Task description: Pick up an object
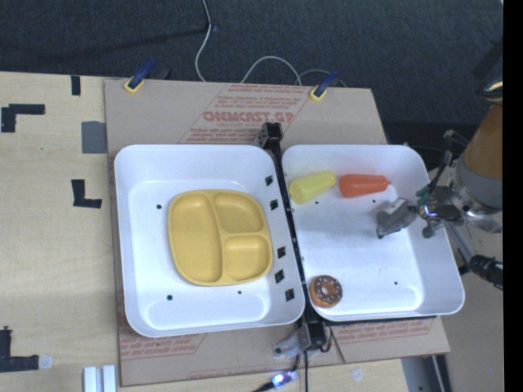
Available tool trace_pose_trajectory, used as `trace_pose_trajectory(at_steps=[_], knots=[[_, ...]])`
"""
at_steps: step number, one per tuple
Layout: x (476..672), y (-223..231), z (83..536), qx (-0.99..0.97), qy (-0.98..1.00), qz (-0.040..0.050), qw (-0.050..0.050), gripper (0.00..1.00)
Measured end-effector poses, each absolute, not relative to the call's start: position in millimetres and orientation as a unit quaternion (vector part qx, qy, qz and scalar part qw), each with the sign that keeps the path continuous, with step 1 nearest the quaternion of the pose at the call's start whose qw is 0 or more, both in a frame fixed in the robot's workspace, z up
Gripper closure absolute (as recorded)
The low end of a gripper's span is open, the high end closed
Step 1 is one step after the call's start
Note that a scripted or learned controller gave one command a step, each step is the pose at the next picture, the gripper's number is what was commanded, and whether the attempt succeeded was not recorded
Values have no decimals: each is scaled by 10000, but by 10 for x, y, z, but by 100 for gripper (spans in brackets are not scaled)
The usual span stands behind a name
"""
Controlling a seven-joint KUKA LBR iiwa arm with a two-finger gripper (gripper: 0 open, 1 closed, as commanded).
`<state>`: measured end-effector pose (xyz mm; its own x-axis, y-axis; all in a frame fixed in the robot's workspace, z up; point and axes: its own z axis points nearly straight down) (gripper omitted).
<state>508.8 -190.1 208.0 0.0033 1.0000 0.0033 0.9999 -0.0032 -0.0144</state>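
Candidates for the pick all sit in the right bin (441, 292): a carrot (363, 184) at the far side, a yellow piece (311, 186) just left of it against the divider, and a donut (326, 290) at the near left corner. None of them is lifted; each lies flat on the bin floor. I see my gripper (391, 220) over the right half of that bin, just near of the carrot but apart from it, well away from the donut. Nothing sits between its fingers; how wide they stand I cannot tell at this size. So I judge the pick not yet done: approach only, grasp and lift left. The left bin (135, 219) holds a yellow divided plate (219, 237), untouched.
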Motion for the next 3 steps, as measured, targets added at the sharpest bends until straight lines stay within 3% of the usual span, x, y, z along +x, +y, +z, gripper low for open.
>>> trace_pose_trajectory(at_steps=[1,3], knots=[[5118,-1897,2146,-7068,-7074,6,9,0],[5235,-1912,1060,-7067,-7075,21,28,0]])
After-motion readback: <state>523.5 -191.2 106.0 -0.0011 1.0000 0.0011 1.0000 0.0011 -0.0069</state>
